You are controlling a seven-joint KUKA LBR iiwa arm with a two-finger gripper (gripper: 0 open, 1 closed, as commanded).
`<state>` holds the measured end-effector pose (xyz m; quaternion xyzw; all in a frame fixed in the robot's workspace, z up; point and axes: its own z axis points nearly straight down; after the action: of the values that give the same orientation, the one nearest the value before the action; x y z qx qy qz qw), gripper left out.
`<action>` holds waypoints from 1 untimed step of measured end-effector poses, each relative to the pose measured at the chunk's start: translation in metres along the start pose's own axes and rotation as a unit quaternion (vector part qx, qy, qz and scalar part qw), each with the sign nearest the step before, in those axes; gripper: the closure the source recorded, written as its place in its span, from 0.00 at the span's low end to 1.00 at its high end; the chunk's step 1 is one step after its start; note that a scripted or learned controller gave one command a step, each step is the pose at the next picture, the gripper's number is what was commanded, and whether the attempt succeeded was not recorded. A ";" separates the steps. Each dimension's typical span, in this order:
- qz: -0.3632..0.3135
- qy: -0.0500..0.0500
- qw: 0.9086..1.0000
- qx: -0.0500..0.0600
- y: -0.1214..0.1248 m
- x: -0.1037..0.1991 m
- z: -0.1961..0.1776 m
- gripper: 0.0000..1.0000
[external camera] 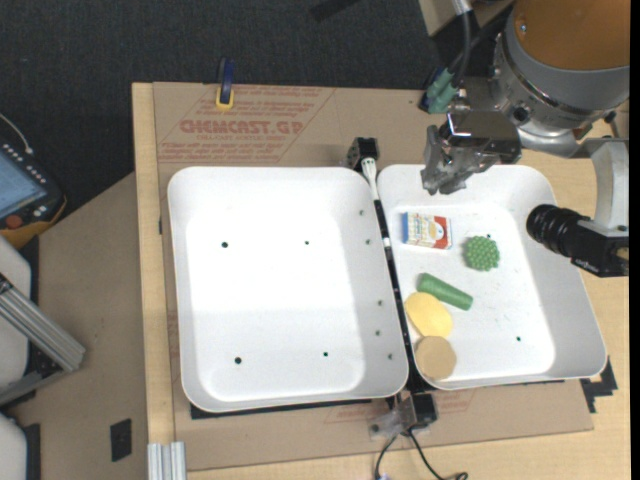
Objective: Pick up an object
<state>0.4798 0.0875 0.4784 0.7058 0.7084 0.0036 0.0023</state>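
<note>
- In the right bin [560,298], five things are seen, gathered toward its left half: a small white carton [426,230] with a blue edge and red print, a green bumpy ball [482,253], a green stick [445,291], a yellow disc [428,315] and a tan disc [436,357].
- The gripper [442,180] is held over the far left part of this bin, just beyond the carton; nothing is seen between its fingers, and whether they are spread or closed cannot be told.
- The carton lies nearest the gripper, the ball to its right, and the stick and discs nearer the front rim.
- The yellow disc is touched by the stick and by the tan disc.
- The left bin [200,268] is marked only by small dark dots.
</note>
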 end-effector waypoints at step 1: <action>0.000 0.000 1.000 0.001 0.000 0.035 -0.047 1.00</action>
<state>0.4795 0.1221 0.5250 0.7060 0.7082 0.0026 0.0014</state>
